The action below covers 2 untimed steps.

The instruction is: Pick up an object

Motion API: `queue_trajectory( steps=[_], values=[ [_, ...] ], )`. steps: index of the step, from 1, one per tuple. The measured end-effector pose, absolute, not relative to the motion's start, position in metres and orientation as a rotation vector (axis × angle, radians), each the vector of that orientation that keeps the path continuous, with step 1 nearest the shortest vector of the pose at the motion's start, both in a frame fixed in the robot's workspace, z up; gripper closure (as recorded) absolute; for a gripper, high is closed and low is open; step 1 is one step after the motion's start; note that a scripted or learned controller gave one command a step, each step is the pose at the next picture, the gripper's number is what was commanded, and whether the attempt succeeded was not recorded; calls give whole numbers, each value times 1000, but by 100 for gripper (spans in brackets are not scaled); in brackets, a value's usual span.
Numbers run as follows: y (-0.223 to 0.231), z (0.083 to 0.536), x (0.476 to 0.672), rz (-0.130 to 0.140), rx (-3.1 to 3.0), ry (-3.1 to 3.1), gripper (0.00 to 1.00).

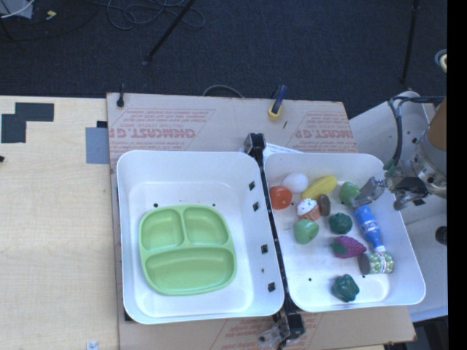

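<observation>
The right bin (408, 283) holds several small toys: a red ball (280, 196), a white egg (295, 181), a yellow banana (319, 187), a green ball (349, 192), a green pepper (306, 230), a purple eggplant (349, 246), a blue tube (368, 227) and a dark green lump (345, 288). My gripper (387, 196) hangs over this bin's right rim, open, its fingers spread with nothing between them. One finger (370, 190) lies just right of the green ball and above the blue tube's top end.
The left bin (139, 173) holds a light green divided plate (187, 249). A small patterned can (379, 263) lies near the right bin's right wall. A black divider clip strip (266, 224) runs between the bins. Cardboard (182, 126) lies beneath both.
</observation>
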<state>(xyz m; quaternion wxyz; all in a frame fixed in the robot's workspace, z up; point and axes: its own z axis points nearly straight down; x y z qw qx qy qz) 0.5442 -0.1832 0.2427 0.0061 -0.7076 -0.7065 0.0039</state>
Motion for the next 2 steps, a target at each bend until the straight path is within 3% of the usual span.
queue_trajectory(
  steps=[1, 2],
  values=[
    [-183, 249, 547, 1, -2220, -2221, 0],
    [-174, 188, 542, 6, -2213, -2217, 0]
  ],
)
